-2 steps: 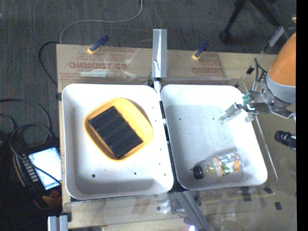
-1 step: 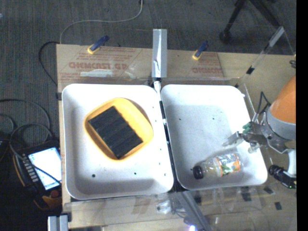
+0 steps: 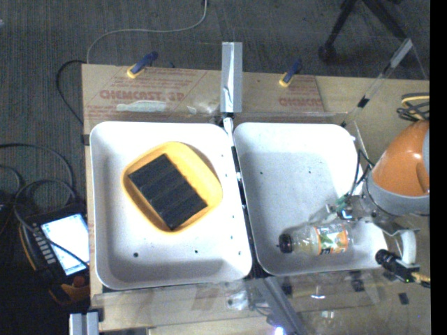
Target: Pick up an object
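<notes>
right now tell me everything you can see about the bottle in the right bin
The bottle is clear plastic with a dark cap and an orange and green label. It lies on its side near the front of the right bin, cap pointing toward the left bin. Its base end sits by the end effector; contact is unclear.

Two bins sit side by side on the worktop [image 3: 105,96], touching along their inner rims. Left bin [image 3: 105,257]: a dish [image 3: 202,166] lying near its middle, a ridged block [image 3: 167,191] resting in the dish. Right bin [image 3: 293,152]: a bottle [image 3: 314,240] on its side near the front edge, cap toward the left bin, with the arm [image 3: 401,169] reaching in from the right just beside it.
</notes>
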Action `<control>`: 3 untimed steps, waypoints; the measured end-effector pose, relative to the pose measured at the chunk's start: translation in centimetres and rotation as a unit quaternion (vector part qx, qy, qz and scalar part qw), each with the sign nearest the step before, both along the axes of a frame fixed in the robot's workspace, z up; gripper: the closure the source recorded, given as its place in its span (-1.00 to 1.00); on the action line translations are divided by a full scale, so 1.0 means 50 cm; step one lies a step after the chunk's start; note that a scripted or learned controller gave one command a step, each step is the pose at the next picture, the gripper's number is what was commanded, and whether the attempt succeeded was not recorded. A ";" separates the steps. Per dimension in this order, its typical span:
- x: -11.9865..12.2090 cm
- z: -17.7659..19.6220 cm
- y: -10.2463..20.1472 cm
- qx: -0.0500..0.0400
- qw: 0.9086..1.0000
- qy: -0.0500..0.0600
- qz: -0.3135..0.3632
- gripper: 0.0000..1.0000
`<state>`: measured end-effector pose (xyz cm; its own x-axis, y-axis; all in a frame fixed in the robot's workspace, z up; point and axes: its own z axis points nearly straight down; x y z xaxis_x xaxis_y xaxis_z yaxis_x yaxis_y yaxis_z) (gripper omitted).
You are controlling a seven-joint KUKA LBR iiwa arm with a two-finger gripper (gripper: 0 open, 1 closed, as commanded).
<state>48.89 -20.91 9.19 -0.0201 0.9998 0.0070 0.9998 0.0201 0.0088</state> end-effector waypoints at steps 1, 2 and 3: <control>0.005 0.021 0.001 -0.001 1.000 -0.004 0.001 1.00; 0.005 0.021 0.001 -0.001 1.000 -0.003 0.001 -1.00; 0.003 0.004 -0.006 0.000 1.000 -0.001 0.015 -1.00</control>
